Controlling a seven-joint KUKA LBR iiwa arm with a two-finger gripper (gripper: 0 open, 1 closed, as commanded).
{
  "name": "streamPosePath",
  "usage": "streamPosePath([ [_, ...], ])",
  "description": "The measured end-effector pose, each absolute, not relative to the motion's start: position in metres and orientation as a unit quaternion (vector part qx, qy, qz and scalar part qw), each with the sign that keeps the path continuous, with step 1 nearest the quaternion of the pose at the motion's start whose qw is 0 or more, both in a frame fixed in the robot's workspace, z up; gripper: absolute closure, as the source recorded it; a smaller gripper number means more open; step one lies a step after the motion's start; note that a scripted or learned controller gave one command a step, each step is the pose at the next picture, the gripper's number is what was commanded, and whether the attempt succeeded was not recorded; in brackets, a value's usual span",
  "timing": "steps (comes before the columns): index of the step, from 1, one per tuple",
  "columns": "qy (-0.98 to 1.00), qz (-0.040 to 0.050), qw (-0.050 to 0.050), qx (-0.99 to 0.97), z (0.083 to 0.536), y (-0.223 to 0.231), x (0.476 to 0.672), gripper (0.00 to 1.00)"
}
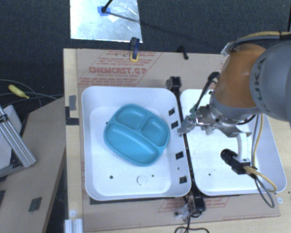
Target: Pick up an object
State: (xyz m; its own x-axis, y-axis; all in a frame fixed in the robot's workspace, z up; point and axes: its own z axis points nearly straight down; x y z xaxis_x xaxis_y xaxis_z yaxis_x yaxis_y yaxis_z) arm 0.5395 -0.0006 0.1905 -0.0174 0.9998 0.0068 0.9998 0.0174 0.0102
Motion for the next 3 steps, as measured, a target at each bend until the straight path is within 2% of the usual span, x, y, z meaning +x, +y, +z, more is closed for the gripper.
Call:
streamPosePath([
  [1,0.71,0.0024,0.002,0.705,0.185,0.014,0.591,0.0],
  [2,0.707,0.0,0.001,0.708,0.184,-0.017,0.584,0.0],
  [3,0.709,0.0014,0.002,0.705,0.195,-0.015,0.585,1.0],
])
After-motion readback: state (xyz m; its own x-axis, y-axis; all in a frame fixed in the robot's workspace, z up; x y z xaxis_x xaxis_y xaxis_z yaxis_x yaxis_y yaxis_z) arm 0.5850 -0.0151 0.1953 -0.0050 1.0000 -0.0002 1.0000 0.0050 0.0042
